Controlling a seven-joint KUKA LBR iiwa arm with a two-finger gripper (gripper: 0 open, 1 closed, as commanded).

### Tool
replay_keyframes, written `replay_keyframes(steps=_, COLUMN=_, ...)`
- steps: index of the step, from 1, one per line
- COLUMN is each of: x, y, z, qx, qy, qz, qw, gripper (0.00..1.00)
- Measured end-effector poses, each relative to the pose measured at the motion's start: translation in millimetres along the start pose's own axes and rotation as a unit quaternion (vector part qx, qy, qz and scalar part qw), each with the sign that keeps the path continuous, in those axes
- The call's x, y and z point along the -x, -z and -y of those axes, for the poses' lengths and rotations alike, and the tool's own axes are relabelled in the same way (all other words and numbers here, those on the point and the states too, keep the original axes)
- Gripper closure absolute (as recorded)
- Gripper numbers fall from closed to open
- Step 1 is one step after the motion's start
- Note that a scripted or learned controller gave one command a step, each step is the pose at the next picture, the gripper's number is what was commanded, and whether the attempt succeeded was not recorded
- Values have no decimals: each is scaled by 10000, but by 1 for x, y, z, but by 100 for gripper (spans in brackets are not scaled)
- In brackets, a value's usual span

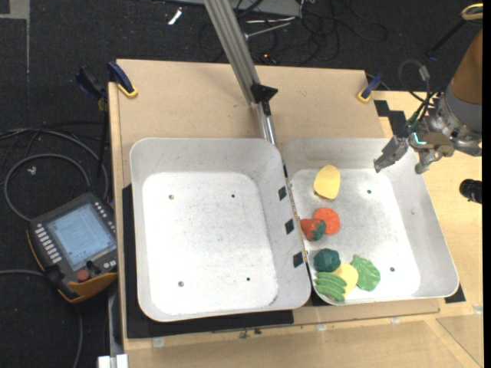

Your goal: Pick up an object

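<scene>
From the camera above, the pincer (404,156) hangs over the far right corner of the right bin (418,228), its two fingers spread wide apart with nothing between them. One finger (387,155) slants toward the bin's middle and the other finger (424,162) points down near the right wall. The grey wrist and the orange band of the arm (464,98) rise behind the pincer, toward the right edge.

All the objects lie to the left of the pincer and nearer the camera, apart from it. Closest is a pale yellow piece (327,182), down and left of the pincer, close to the divide between the bins. Below that sits a red-orange piece (323,222) with a small green part on it. Farther still from the pincer, at the near edge of the right bin, a cluster rests together: a dark green piece (327,260), a yellow piece (347,274), a light green leafy piece (367,274) and a striped green piece (331,286).

The left bin (203,236) lies well to the left of the pincer, on the tan tabletop (192,98).
</scene>
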State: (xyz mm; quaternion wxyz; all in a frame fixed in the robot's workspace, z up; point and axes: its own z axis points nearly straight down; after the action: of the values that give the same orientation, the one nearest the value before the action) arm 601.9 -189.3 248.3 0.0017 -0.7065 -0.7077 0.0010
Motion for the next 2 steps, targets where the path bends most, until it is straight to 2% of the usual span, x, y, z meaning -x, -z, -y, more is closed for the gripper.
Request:
replay_keyframes(steps=1, x=0, y=2, z=-1, qx=16, qy=7, qz=7, qw=10000, gripper=0)
replay_keyframes(steps=2, x=-6, y=-44, z=-6, qx=-1, qy=11, qz=2, qw=10000, gripper=0)
